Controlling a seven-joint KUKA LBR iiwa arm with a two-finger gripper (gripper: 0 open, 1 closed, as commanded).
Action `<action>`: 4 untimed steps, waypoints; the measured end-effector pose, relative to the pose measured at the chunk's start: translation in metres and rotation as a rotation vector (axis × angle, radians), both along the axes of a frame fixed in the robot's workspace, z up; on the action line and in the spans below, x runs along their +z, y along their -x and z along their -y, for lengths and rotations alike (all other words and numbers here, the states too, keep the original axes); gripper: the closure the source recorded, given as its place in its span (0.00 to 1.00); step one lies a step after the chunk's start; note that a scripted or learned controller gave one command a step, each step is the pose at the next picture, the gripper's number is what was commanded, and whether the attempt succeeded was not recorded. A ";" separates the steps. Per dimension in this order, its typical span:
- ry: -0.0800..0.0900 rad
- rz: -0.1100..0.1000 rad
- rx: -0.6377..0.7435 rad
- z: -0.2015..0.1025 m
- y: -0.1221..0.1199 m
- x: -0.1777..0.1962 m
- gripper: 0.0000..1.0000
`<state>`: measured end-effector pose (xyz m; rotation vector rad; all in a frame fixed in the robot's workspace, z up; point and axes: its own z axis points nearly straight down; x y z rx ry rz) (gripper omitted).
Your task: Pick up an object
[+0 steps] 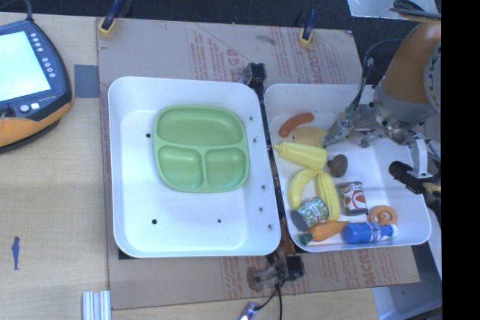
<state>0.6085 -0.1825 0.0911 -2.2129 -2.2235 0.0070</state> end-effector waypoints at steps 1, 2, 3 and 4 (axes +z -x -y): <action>-0.001 0.004 0.000 0.023 -0.048 0.001 0.00; 0.000 0.005 -0.001 0.029 -0.048 0.001 0.00; -0.001 0.004 0.001 0.029 -0.048 0.001 0.00; -0.002 0.002 -0.001 0.021 -0.047 0.001 0.00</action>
